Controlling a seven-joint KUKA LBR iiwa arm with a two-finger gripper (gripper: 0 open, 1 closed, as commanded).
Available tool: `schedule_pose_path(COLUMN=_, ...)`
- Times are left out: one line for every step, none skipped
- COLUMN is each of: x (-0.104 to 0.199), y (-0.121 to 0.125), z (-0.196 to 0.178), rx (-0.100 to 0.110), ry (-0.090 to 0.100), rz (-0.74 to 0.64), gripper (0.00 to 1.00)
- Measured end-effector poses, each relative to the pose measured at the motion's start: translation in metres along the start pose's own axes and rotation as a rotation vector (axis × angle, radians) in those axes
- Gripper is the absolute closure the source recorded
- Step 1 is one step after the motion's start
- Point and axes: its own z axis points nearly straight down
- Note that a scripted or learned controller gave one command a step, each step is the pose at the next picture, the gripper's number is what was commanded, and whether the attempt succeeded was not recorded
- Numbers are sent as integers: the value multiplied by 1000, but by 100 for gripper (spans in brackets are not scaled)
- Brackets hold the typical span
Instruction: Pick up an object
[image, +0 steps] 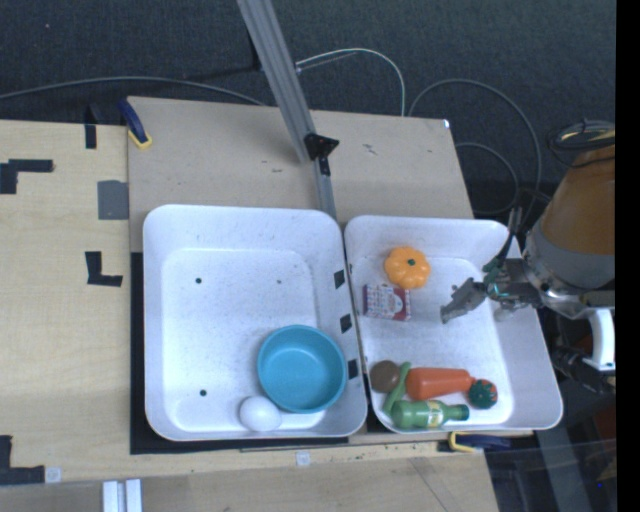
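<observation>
Right bin (520, 345) on the desk (220, 160) holds the candidates. The arm (585, 215) enters from the right, its fingers (462, 301) released, grasping nothing, hanging over bare bin floor. The small packet (386, 301) lies just left of them (nearest item), the orange pumpkin (407, 267) to the far-left. Carrot (438, 381) and bottle (428, 412) lie nearer, long axes left-right.

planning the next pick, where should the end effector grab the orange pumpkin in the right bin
Grip the pumpkin across its round middle, coming straight down from above. It sits upright, stem up, with bare floor on its left, right and far sides; only the small red-and-white packet lies close at its near-left, so probably close the fingers left-right.
</observation>
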Motion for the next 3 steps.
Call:
schedule_pose_path(x=0, y=0, z=0, rx=0, ry=0, rz=0, gripper=0)
schedule_pose_path(x=5, y=2, z=63, rx=7, ry=1, rz=1, gripper=0)
schedule_pose_path(x=8, y=4, z=107, rx=6, ry=1, rz=1, gripper=0)
